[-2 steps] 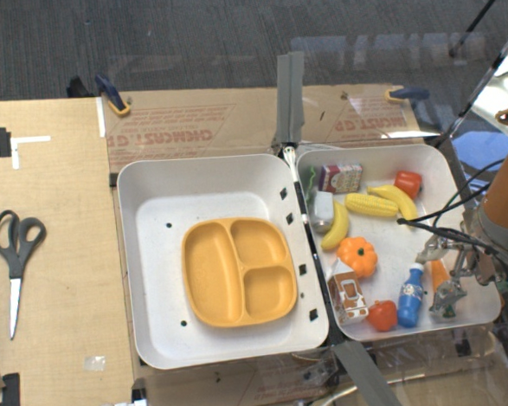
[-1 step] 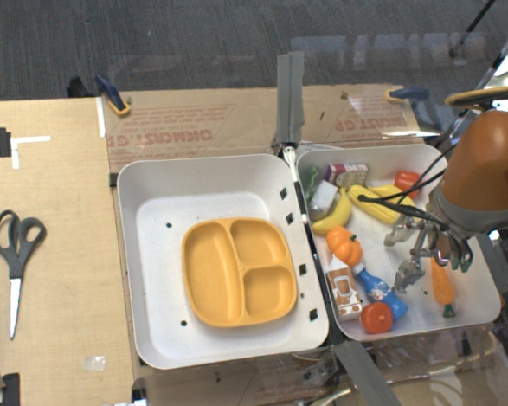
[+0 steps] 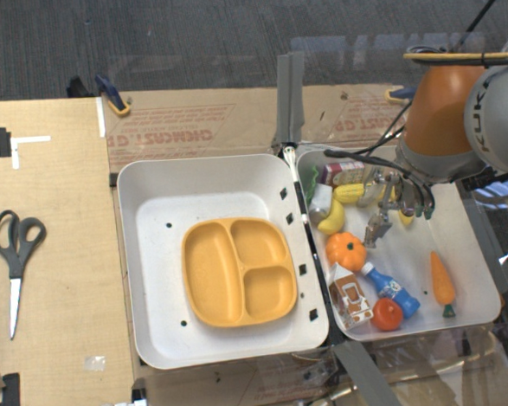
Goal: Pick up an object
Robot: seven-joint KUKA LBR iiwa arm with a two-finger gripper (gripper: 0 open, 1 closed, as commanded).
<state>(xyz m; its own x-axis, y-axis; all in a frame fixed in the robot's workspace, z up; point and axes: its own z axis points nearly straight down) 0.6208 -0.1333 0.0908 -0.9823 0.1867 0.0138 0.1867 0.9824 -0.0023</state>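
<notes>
The arm (image 3: 456, 114) reaches in from the right and hangs over the far part of the right bin (image 3: 478, 312). Its gripper (image 3: 392, 210) points down among the things there, and whether it is released or clenched cannot be told, since cables and the wrist crowd it. Nothing can be made out between its fingertips.

The right bin holds the objects for picking. A yellow banana (image 3: 331, 217) lies along the bin's left wall, with a yellow block (image 3: 350, 193) just beyond it toward the far edge. A small orange pumpkin (image 3: 347, 252) sits just nearer than the banana. Toward the near edge lie a blue and white bottle (image 3: 394, 290), a red tomato (image 3: 387, 314) touching it, and a clear packet (image 3: 351, 299) beside them. A carrot (image 3: 443, 282) lies apart near the bin's right wall.

The left bin (image 3: 144, 249) carries a yellow divided plate (image 3: 239, 270) at its middle. On the desk (image 3: 58, 255) near its left edge lie scissors (image 3: 17, 258).
</notes>
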